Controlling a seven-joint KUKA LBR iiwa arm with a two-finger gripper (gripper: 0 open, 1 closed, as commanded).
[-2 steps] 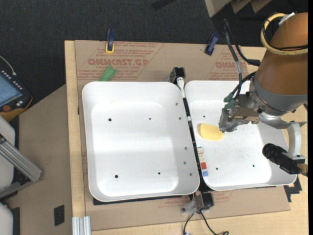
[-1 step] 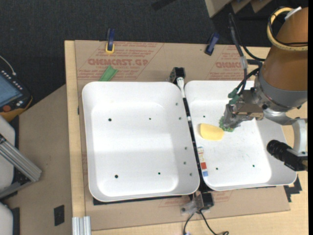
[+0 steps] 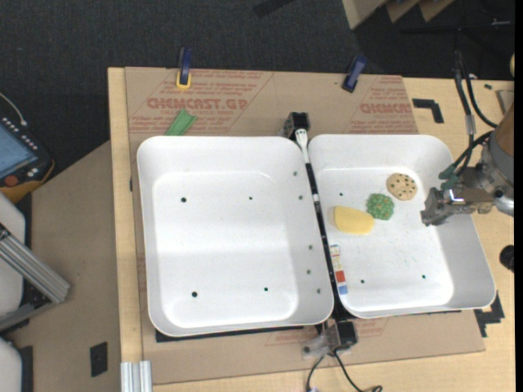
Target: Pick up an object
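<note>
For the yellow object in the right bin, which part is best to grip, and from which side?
Probably from straight above, gripping across the narrow width of the yellow object. It lies flat and elongated, so its short sides seem easiest to span. The green object touches its upper right end; gripping nearer the left end looks safer.

Two blue clamps (image 3: 185, 62) (image 3: 355, 73) grip the counter's (image 3: 245, 96) far edge; a green scrap (image 3: 180, 123), perhaps tape, lies nearby.
</note>
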